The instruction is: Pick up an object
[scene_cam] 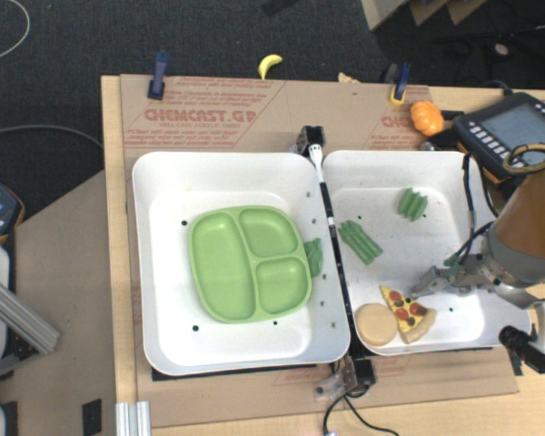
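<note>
White plastic, that's what we're looking at first: two shallow bins sitting side by side on a brown cardboard-covered bench (254,107). The left bin (163,189) is holding a green divided plate (250,263), smooth and glossy, rounded at the corners, with one long compartment and two smaller ones. A small green piece (313,256) is lying just beside the plate's right edge, against the bin wall.

The right bin (381,166) is carrying the small stuff. We're seeing a ridged green block (359,242) lying slantwise near the divider, another ribbed green chunk (413,204) further back, a flat round tan disc (376,324) (looks like a toy cookie or bun) at the front edge, and a pizza slice toy (409,312) with red dots touching the disc's right side.

The gripper (433,280) is reaching in from the right, low over the right bin floor, just beside the pizza slice's upper right. We can't tell whether it's spread or pressed together, it's too small and blurry. Nothing is visibly pinched in it.

Outside the bins, an orange toy (426,117) and a yellow banana (270,64) are sitting at the back of the bench.
</note>
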Robot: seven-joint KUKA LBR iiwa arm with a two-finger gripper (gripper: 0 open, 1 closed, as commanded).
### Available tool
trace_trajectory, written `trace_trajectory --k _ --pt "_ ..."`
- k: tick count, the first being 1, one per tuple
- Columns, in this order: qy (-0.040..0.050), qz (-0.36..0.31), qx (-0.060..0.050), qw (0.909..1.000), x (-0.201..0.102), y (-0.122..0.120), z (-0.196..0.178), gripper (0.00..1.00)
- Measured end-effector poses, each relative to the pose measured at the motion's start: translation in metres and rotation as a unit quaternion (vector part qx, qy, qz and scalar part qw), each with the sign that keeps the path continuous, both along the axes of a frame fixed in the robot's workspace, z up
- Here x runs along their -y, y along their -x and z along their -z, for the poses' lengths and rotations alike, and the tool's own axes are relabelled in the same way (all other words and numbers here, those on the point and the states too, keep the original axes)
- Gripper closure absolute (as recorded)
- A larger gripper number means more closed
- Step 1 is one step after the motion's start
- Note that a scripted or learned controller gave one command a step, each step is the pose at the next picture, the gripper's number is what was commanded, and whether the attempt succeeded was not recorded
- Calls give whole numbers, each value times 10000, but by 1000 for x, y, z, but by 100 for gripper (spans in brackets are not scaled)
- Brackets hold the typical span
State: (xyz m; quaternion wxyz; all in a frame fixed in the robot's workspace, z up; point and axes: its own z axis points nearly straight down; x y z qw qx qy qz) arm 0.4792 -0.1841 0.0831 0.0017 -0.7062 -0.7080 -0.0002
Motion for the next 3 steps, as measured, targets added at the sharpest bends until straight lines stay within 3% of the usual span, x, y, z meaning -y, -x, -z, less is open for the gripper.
trace_trajectory --k 1,2,3 --pt "56 23 77 10000 43 -2 -128 0" --pt "-21 -10 12 10000 27 -1 1 0" --pt "17 5 27 10000 30 -1 -12 100"
